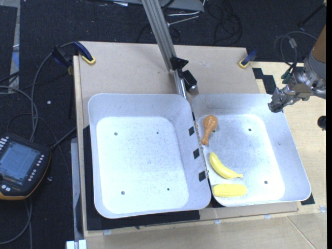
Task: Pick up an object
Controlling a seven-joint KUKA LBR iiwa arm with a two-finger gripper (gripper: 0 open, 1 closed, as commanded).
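The right bin [275, 154] holds three objects along its left side. An orange-brown drumstick-shaped toy [208, 126] lies near the far left corner. A yellow banana [223, 167] rests below it, and a yellow oblong piece [229, 190] sits at the near edge. My gripper [275, 104] hangs above the right bin's far right rim, well away from all three objects, with nothing seen in it.
The left bin [140, 154] sits beside the right one, with black clips along the shared rim. A slanted metal rail [163, 35] rises behind the bins. Yellow clamps [88, 59] mark the board's far corners. A pendant [18, 165] lies off to the left.
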